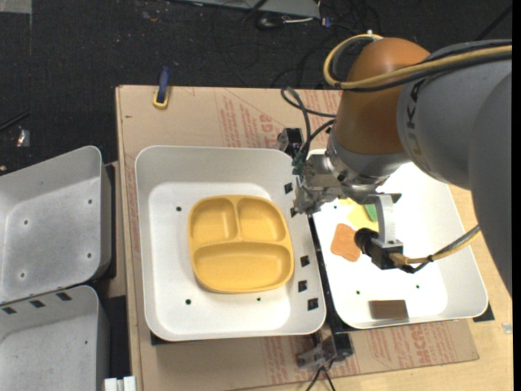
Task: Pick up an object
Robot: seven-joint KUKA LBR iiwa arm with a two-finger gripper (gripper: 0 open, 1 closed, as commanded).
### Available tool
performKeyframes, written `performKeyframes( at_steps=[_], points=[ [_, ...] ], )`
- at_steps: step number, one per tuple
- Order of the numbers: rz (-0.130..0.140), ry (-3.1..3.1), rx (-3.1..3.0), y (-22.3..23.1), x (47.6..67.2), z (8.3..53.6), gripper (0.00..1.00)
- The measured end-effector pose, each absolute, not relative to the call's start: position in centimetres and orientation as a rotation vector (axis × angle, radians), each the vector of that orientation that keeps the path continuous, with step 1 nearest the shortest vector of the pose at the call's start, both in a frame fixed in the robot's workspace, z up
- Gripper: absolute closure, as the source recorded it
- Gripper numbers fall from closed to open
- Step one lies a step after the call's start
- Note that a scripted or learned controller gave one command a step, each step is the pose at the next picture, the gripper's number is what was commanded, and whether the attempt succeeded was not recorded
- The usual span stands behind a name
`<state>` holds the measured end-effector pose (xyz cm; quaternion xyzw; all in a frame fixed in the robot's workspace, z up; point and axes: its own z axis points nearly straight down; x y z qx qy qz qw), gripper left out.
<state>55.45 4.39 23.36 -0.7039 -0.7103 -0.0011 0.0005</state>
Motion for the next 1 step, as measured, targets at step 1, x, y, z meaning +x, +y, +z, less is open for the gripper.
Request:
performKeyframes(
  at_steps=[1],
  points=[
    [-0.001,-2.230,-2.212,9.44,55.93,22.25,1.00]
  ],
)
